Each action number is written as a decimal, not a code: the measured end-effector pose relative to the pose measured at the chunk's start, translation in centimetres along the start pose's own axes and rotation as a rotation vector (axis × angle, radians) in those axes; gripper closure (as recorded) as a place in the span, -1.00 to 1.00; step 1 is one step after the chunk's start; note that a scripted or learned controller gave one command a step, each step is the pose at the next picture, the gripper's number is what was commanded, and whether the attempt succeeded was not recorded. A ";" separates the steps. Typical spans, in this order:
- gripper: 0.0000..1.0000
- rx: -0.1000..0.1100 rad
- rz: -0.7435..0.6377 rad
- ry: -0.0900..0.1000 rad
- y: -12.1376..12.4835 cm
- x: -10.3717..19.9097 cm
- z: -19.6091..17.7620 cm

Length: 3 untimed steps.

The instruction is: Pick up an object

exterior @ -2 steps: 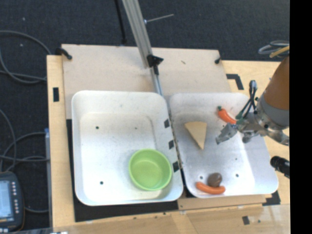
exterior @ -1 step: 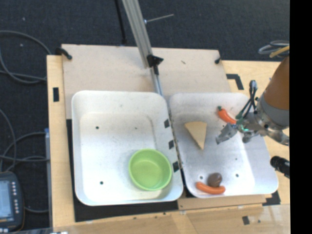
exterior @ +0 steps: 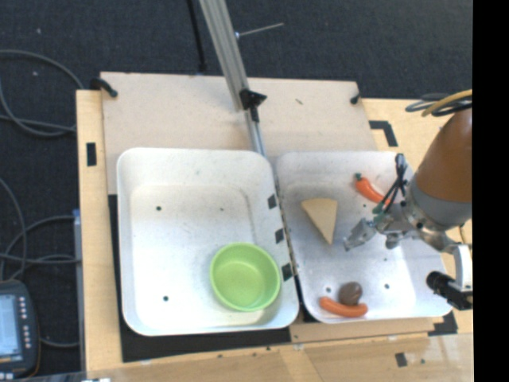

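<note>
Two shallow white bins sit side by side on the bench, left bin (exterior: 143,213) and right bin (exterior: 318,173). Nearest the camera, at the front rim of the right bin: an orange carrot-like piece (exterior: 343,308) lying roughly level, with a small brown rounded object (exterior: 350,293) touching it just behind. At about the same depth in the left bin, a green bowl (exterior: 245,275) stands upright in the front right corner, close to the wall shared with the right bin. Farther back, mid-bin on the right: a tan wedge (exterior: 321,217), point toward the front, lying flat and apart from everything else. Just right of the wedge is the gripper (exterior: 371,235), low over the bin floor, at the end of the arm (exterior: 445,173) with its orange band; nothing visible between its tips, but whether it is released or clenched I cannot tell from this angle. Behind the gripper, a second orange carrot-like piece (exterior: 367,188) lies near the back right of the bin, close to the gripper's cabling. Farthest back, a metal rail (exterior: 227,46) slants up from between the bins.
</note>
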State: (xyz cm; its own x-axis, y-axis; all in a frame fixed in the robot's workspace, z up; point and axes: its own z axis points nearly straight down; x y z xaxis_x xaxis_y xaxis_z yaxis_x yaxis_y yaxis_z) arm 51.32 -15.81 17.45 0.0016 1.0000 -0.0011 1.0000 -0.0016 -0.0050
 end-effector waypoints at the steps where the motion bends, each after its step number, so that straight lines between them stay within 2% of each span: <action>1: -1.00 0.001 0.001 0.000 -0.6 -0.9 5.9; 2: -1.00 -0.004 0.001 -0.001 -0.6 -1.1 7.4; 3: 1.00 -0.010 0.004 0.000 -0.4 -1.1 6.3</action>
State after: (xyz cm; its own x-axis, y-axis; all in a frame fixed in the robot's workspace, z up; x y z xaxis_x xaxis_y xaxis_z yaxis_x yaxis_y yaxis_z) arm 50.86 -16.88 11.17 0.0060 1.0000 -0.0009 1.0000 -0.0060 0.0048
